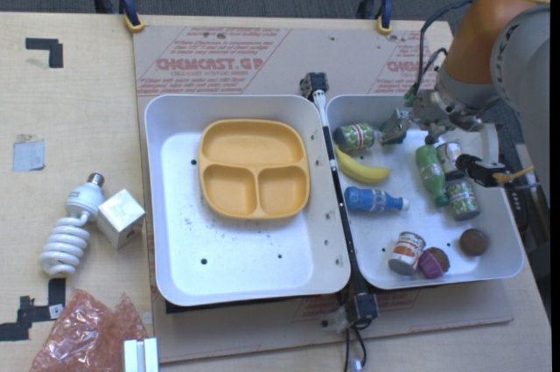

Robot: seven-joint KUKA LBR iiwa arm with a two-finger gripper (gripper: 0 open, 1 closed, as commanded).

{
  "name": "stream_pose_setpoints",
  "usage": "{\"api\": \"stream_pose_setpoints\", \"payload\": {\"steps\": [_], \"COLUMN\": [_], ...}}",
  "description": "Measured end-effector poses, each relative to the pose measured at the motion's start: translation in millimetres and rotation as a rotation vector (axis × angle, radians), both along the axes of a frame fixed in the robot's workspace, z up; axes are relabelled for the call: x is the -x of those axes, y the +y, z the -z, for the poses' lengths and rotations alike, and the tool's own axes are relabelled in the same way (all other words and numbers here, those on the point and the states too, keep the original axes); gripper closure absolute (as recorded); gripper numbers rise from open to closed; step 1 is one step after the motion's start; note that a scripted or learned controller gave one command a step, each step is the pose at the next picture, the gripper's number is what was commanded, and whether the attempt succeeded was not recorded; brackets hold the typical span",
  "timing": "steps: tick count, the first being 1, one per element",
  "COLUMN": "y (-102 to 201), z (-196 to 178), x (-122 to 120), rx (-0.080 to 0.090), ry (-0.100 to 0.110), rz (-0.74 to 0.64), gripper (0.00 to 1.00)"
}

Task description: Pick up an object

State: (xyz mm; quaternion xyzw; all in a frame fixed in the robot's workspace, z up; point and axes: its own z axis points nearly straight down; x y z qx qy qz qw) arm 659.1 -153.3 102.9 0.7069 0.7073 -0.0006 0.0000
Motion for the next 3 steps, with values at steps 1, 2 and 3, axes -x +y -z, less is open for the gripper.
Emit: {"api": "stream_pose_setpoints", "payload": {"steps": [1,2,3], "y": [21.9,-55.2,-55.8], "z": [9.8,9.1,0.2], "x": [0.3,-0.3,1.2], "rx": [0.003,0.001,0.000], "ry": [-0.002,-0.003,0.004], "rz": [0.001,0.000,0.000], "gripper": [0.00,0.00,1.00]}}
